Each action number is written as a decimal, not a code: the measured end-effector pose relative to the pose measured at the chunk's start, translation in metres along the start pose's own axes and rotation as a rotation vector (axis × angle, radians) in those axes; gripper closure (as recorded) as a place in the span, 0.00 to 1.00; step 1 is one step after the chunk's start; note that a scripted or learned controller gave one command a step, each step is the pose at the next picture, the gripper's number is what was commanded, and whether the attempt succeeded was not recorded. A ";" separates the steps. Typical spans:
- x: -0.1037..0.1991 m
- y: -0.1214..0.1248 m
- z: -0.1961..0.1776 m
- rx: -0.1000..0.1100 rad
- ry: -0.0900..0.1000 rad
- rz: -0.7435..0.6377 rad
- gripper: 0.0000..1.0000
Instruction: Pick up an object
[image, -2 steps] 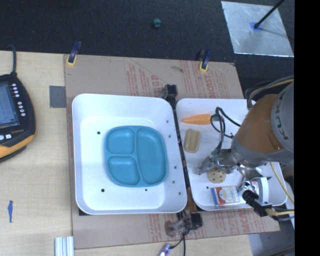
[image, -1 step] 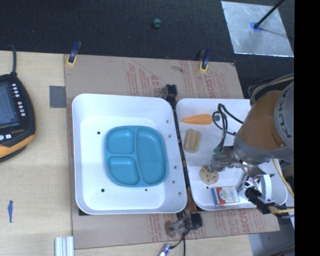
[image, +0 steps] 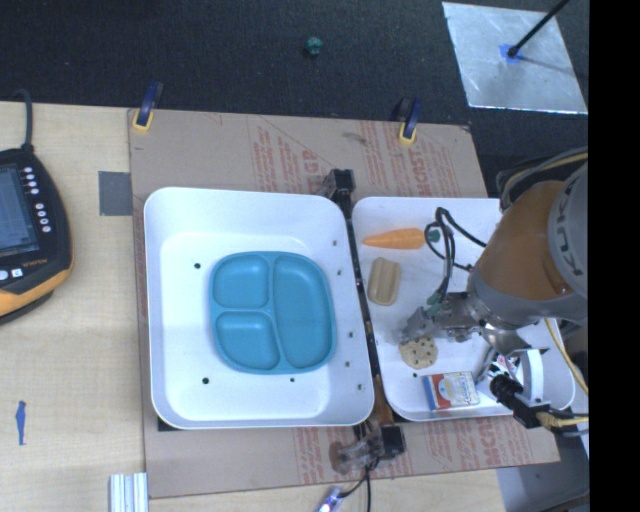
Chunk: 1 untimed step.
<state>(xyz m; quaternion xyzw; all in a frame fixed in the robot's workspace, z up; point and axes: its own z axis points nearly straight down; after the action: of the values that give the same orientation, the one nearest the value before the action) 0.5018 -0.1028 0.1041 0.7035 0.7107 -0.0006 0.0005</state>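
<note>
The gripper (image: 425, 322) is being held low in the right white bin (image: 400, 398), just above the round tan cookie-like piece (image: 419, 351), whether its fingers are spread or pressed together cannot be told, and nothing is being lifted yet.
</note>
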 end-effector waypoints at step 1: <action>-0.001 0.001 -0.010 0.000 -0.001 -0.002 1.00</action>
<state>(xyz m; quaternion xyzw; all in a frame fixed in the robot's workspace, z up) 0.5024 -0.1035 0.1142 0.7029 0.7113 -0.0007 0.0009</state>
